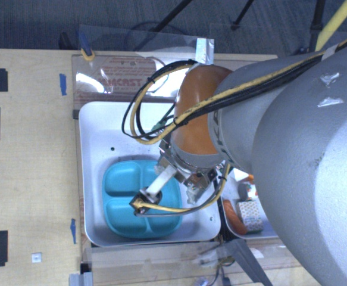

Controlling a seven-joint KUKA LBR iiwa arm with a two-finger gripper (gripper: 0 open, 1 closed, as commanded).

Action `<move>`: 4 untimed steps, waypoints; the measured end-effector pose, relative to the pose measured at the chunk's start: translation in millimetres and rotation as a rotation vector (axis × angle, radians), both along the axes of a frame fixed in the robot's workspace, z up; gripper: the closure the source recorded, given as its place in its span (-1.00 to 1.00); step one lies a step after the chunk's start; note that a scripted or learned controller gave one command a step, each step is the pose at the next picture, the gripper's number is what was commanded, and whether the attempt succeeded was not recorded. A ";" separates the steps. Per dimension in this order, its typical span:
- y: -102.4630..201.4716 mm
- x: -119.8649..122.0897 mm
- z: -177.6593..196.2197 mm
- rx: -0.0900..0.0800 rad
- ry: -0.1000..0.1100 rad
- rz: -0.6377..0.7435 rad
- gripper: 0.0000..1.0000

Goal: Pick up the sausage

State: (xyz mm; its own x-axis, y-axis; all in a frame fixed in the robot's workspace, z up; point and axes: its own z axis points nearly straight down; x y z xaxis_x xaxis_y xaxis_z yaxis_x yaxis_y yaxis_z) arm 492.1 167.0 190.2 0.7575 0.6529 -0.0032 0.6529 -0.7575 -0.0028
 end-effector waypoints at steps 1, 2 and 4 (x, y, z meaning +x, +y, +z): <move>-32.3 35.0 -94.0 0.002 -0.004 0.221 -1.00; 28.1 122.7 -34.1 0.002 -0.005 0.530 -1.00; 54.9 84.9 10.2 0.003 -0.004 1.021 -1.00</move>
